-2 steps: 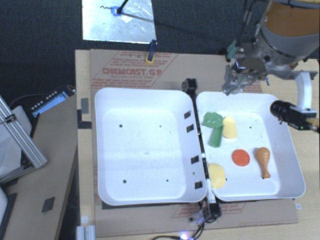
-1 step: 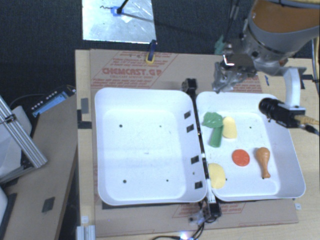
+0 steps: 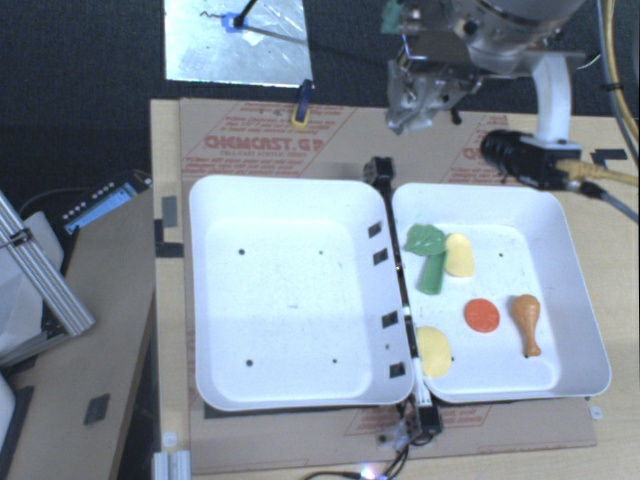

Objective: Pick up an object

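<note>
The arm's upper body is cut off by the top edge at 1 o'clock, so just its grey wrist housing and the gripper (image 3: pixel 418 106) hang into view above the bench, over the cardboard sheet (image 3: pixel 262 140) behind the bins; the fingertips are a blur of grey metal, and I cannot tell whether they stand apart or together, though nothing is seen between them. At the far left a metal frame and a blue strip are partly cropped and hard to identify. At 11 o'clock lies a shiny foil square (image 3: pixel 236 25) on the dark floor. Going left to right, the left bin (image 3: pixel 215 218) shows 4 small dark dots on its white floor. The right bin (image 3: pixel 570 258) holds 5 objects: a pale yellow piece (image 3: pixel 433 351) at its 7 o'clock corner, close to the wall shared by the 2 bins; a green piece (image 3: pixel 428 254) at 11 o'clock, touching a second pale yellow piece (image 3: pixel 459 255) just to its right; a red-orange disc (image 3: pixel 482 315) near the centre; and a brown drumstick-shaped piece (image 3: pixel 527 323) at 3 o'clock, apart from the disc. The gripper is well apart from all 5.
</note>
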Action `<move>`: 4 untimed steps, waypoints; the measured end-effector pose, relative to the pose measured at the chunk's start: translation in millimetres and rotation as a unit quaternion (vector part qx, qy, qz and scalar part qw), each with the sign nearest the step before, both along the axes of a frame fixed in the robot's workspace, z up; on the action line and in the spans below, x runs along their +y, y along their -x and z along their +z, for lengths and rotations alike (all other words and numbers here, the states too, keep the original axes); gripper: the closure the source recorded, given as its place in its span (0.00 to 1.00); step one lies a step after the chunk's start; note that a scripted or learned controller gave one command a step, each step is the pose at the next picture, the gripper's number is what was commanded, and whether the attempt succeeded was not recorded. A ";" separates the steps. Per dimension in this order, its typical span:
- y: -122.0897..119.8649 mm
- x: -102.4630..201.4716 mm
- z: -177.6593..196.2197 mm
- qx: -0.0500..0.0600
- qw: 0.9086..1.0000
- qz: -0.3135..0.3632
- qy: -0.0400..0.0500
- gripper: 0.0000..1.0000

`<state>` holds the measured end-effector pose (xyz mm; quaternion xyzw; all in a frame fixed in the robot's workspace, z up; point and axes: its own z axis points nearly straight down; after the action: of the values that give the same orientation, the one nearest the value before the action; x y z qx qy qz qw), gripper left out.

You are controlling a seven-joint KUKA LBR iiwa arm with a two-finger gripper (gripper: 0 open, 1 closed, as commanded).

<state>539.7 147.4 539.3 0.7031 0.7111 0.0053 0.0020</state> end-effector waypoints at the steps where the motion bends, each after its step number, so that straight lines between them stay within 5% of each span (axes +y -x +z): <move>1: -40.3 -43.2 -13.2 0.004 1.000 -0.007 0.003 1.00; 3: -75.4 -7.8 -4.4 0.004 1.000 -0.003 0.002 1.00; 4: -130.8 -60.7 -4.6 0.003 1.000 -0.007 0.003 1.00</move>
<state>670.6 86.8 534.7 0.7083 0.7059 0.0009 0.0022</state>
